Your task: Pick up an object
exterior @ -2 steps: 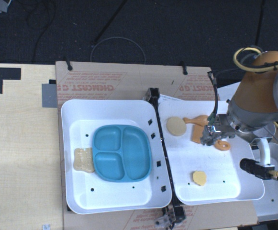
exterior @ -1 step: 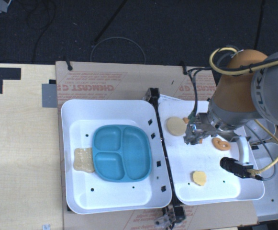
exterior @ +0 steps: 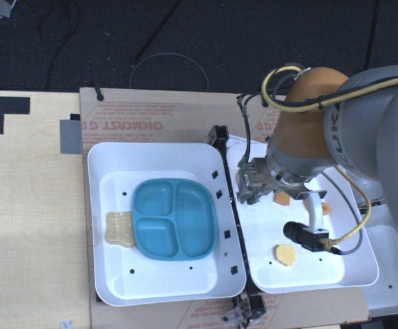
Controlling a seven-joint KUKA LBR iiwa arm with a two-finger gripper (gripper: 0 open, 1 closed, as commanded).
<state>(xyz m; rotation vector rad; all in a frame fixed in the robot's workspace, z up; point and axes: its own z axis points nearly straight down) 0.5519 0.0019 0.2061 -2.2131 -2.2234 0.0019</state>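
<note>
Your gripper (exterior: 248, 189) sits at the right bin's (exterior: 363, 269) left edge; you cannot tell its grip. Blue plate (exterior: 173, 218) lies left.

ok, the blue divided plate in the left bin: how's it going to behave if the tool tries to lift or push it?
The blue divided plate looks like rigid moulded plastic, so probably stiff and fairly light. It sits flat and wide in the left bin, so a push likely slides it rather than tipping it. Its smooth, rounded rim may be slippery and awkward to pinch. It touches or overlaps the pale sponge-like piece, which might shift too.
</note>
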